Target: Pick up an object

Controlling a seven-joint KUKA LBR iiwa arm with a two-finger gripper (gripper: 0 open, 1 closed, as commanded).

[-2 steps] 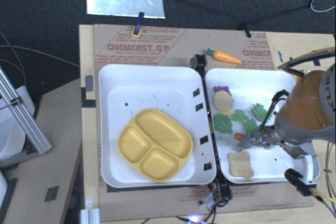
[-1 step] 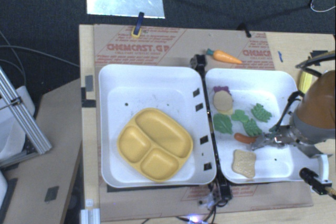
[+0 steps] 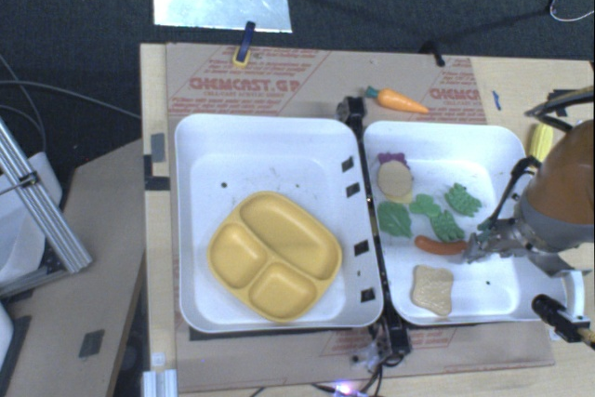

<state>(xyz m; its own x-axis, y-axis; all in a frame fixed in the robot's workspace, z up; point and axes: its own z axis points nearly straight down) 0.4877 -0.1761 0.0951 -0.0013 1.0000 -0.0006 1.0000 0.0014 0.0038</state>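
Note:
The right bin [image 3: 502,144] holds toy food. There is a cream and purple vegetable [image 3: 394,178], several green leafy pieces [image 3: 446,225], a reddish sausage [image 3: 435,245] and a slice of bread [image 3: 432,289]. My gripper [image 3: 477,247] is low in this bin, at the right end of the sausage and just below a green piece. The grey wrist and orange band [image 3: 565,186] rise behind it to the right. The gripper's own body hides its tip.
The left bin [image 3: 214,153] holds a yellow divided plate [image 3: 272,254]. A toy carrot [image 3: 398,100] lies on the cardboard behind the bins. A yellow corn cob [image 3: 539,142] sits past the right bin's far right rim. Clips [image 3: 353,191] line the divide.

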